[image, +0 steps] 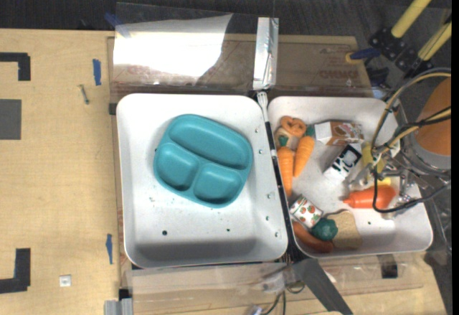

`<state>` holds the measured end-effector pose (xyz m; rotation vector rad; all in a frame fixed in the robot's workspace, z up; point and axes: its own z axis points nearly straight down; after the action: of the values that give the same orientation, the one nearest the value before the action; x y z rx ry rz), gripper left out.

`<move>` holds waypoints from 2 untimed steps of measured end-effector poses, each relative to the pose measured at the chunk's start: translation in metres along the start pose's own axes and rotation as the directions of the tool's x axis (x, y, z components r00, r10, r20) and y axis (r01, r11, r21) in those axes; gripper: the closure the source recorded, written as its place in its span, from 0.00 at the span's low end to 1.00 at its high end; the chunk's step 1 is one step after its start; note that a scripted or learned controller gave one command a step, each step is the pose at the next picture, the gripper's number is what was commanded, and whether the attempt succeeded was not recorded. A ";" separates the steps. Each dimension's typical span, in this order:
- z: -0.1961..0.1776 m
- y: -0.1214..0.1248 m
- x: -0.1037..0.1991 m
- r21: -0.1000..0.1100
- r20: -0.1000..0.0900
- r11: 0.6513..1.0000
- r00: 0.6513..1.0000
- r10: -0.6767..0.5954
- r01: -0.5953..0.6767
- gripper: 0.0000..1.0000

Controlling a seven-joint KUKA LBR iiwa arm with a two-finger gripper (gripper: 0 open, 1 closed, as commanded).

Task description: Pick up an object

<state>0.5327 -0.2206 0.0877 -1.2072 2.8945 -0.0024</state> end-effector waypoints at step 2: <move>-0.088 -0.032 -0.029 0.003 0.003 1.000 1.000 0.019 -0.019 0.00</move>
<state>0.5752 -0.2225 0.1764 -1.1780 2.9023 -0.0048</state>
